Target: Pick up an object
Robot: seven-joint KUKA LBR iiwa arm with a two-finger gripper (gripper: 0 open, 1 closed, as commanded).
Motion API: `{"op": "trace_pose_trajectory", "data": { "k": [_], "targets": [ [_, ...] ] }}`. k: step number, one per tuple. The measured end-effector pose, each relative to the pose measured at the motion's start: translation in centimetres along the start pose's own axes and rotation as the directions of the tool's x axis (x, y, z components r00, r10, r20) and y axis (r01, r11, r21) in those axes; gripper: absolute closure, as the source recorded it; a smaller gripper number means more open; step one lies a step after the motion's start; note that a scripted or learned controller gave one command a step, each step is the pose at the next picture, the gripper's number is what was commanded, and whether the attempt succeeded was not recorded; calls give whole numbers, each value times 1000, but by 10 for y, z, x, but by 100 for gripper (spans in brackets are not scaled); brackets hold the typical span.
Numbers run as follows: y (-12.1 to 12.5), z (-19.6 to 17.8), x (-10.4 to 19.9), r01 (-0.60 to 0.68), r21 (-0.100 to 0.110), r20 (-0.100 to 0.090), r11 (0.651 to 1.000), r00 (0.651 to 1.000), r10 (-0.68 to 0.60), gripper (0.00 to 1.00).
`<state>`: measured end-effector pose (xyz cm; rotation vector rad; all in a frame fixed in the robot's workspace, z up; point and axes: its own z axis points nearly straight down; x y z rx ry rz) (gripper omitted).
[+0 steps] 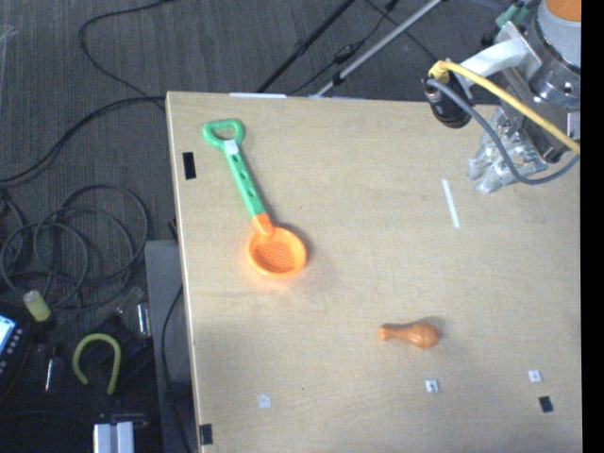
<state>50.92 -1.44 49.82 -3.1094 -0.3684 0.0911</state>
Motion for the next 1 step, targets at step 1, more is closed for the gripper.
{"op": "trace_pose_trajectory", "data": {
  "k": [1],
  "targets": [
    [-2, -7, 1, 4, 2, 6, 1000, 1000, -4, 100]
  ]
}}
